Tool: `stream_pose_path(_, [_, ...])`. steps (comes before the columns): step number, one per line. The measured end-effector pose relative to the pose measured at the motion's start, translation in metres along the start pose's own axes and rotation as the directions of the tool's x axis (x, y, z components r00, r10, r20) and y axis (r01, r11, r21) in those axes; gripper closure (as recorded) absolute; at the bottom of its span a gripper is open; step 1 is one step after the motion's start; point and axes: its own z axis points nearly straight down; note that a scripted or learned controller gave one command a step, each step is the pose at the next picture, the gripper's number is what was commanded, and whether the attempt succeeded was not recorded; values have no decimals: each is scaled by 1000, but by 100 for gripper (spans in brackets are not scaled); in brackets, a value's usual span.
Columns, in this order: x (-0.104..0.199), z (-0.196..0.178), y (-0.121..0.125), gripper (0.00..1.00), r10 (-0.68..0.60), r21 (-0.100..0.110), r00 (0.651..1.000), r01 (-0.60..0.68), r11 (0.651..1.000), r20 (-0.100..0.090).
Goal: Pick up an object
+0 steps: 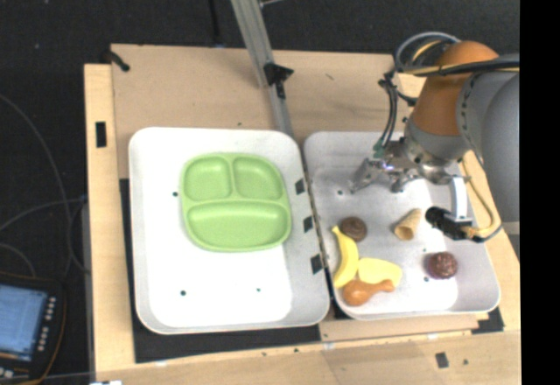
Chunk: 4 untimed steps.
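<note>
So the gripper point(382, 173) is hanging over the upper part of the right bin point(328, 156), and honestly I can't tell how it's set from this angle, it's all small metal bits under the grey and orange arm point(451, 108). Nothing visible in it. Below it, toward 6 o'clock, sits a little brown round thing point(353, 228), apart from the gripper. At about 4 o'clock from the gripper there's a tan cone-shaped piece point(407, 223), and right beside that a black cable end point(439, 219) hanging off the arm. Further down at 5 o'clock is a dark reddish ball point(441, 265) near the bin's right edge. The crowded spot is the lower left corner of that bin: a banana point(346, 256) lying along the left wall, a pale yellow piece point(381, 270) touching it, and an orange pear-shaped thing point(362, 291) tucked just under both. The most open floor in the bin is right around the gripper and up toward 12 o'clock. Over at 9 o'clock, the left bin point(157, 287) has a green divided plate point(234, 202) in its upper half, with bare white floor below. A metal pole point(249, 24) slants up from between the two bins toward 11 o'clock.
</note>
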Motion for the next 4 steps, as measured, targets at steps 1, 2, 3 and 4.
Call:
stream_pose_path(1, [-1, -15, 2, 100, 1, -7, 1000, -1, 1000, 1])
stream_pose_path(2, [0, -60, 0, 100, 0, -9, 1000, 0, 1000, 0])
stream_pose_path(3, [6, -108, 4, 100, -4, -10, 1000, 4, 1000, 0])
stream_pose_path(4, [5, -110, 5, 100, -5, -5, 1000, 5, 1000, -1])
